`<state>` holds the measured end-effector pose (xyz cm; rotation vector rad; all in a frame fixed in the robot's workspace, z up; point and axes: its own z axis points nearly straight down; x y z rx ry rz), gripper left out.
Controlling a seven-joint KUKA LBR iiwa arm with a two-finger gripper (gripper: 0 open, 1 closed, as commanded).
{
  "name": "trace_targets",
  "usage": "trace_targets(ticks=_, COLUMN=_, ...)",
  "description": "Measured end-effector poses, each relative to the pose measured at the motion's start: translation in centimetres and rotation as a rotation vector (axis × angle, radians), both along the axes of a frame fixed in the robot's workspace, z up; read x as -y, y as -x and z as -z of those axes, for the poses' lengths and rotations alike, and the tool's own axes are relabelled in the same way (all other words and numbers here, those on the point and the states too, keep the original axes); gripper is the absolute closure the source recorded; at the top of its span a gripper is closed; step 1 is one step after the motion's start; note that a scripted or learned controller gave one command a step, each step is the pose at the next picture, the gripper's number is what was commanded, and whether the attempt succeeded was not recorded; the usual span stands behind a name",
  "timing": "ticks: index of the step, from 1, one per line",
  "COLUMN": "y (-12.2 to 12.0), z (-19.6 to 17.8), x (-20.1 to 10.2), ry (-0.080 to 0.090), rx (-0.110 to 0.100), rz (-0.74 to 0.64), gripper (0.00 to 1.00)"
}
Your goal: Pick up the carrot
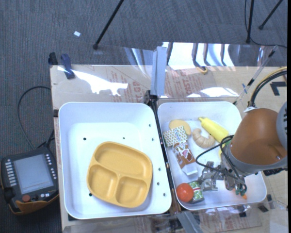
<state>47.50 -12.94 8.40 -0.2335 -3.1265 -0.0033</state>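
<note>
Gripper [222, 178]: low in right bin [233, 109], finger state indiscernible. Carrot [243, 194]: orange tip just beside gripper. Tomato [185, 192], banana [214, 128] nearby. Yellow tray [119, 174]: left bin [70, 130].

We see the arm's orange band [256, 137] cover part of the right bin [233, 106]. The gripper [222, 177] hides whatever lies beneath it. A small orange tip [244, 195] peeks out, too little to identify.
</note>
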Motion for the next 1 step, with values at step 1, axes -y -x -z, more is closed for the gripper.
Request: trace_targets(ticks=1, y=-0.03, z=-0.06, x=5.06, ry=0.000, rx=0.001, rz=0.022, gripper=1.00)
